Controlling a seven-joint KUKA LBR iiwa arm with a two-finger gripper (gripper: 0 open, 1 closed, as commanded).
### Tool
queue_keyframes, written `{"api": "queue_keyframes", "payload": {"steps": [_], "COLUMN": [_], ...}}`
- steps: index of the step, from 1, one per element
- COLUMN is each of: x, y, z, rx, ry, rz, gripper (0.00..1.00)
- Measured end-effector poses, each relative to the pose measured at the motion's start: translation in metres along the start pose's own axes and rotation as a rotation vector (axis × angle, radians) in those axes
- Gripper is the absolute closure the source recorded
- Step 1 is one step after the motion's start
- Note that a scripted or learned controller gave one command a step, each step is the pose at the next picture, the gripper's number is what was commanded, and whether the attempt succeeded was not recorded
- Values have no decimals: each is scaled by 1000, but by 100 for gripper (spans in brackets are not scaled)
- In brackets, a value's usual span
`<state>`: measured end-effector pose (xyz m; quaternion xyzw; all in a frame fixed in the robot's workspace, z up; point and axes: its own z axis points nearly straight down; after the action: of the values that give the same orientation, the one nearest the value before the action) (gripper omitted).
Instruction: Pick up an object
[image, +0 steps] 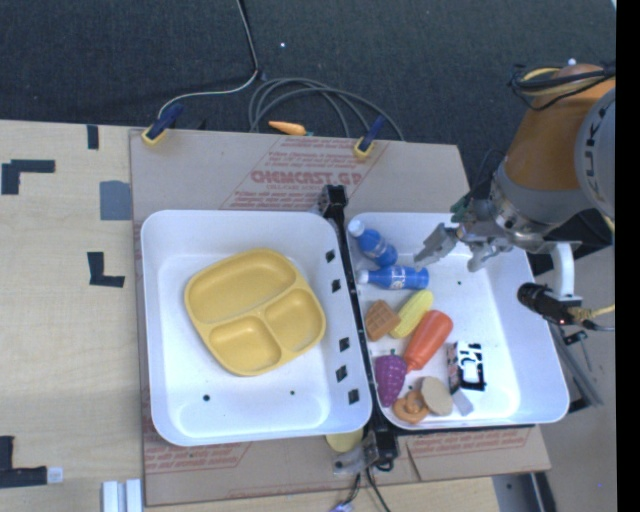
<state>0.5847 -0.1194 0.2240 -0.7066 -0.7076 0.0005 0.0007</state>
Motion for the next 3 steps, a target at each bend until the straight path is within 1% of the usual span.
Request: {"api": "queue_keyframes", "payload": {"steps": [1,2,3], "x": [-14,-14,-15], "y": [13,-18,-16], "z": [81,140,127], "rx": [5,-6,-9], "ry": [-1,-3,-5], "rz": [1,1,1], "gripper": [0,0,100]}}
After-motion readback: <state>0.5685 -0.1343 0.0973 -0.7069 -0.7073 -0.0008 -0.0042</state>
